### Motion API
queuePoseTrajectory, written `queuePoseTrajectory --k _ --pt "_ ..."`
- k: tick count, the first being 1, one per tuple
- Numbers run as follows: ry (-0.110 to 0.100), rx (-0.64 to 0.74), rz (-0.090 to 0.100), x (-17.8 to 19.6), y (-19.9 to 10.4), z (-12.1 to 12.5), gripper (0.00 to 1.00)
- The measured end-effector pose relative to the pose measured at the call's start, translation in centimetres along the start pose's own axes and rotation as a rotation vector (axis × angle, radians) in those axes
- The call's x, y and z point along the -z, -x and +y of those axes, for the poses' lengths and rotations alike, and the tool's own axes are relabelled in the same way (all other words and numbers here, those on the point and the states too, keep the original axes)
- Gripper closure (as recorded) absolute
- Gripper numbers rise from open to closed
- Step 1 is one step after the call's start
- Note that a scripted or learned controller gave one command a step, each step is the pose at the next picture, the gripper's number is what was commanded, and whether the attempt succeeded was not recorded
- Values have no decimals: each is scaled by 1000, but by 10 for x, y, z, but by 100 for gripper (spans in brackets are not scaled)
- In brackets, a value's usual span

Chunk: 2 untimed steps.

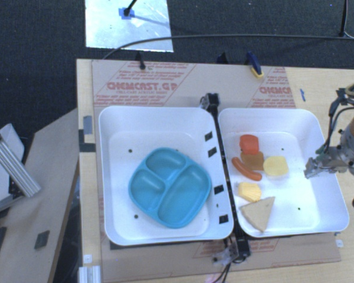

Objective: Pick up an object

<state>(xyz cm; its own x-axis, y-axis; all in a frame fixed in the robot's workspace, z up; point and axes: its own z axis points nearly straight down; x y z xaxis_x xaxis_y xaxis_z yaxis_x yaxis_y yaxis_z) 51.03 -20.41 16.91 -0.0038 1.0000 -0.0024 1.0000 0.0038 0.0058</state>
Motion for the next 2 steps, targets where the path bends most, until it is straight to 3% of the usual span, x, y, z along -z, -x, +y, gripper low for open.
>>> queuePoseTrajectory --k 2 --pt "2 1 -1 98 -4 -1 100"
